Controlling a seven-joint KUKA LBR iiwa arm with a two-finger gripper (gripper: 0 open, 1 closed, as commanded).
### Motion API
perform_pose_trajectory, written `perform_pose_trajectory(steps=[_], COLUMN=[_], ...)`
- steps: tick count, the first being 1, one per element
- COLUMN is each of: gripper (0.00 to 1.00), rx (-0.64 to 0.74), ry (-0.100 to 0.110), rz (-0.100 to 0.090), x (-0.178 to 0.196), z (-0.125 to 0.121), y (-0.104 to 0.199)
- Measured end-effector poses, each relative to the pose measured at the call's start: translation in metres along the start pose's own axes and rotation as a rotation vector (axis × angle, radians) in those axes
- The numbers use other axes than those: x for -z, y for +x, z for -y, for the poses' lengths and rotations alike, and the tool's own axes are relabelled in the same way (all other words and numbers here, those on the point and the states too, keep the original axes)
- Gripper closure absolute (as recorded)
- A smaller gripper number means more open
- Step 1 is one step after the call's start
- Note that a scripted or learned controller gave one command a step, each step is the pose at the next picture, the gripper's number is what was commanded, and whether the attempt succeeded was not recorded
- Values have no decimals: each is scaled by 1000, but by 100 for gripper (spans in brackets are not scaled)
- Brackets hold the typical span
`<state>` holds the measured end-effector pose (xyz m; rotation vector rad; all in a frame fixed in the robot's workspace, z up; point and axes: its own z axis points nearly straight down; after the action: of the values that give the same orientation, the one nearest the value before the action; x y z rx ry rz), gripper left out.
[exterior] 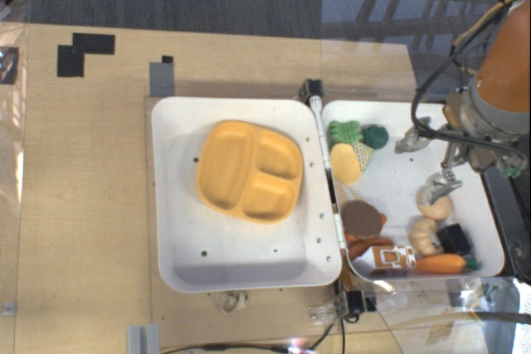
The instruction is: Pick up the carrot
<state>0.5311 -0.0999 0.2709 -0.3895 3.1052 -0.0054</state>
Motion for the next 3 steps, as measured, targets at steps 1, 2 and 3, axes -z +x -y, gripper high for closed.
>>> perform_pose_trajectory(steps=[1, 2, 3], gripper=[0, 0, 0], rx=[47, -301, -132], ry=[-5, 0, 3], rz=[-14, -1, 7], x=[-112, -169, -180], z=[90, 104, 92], y=[20, 12, 65])
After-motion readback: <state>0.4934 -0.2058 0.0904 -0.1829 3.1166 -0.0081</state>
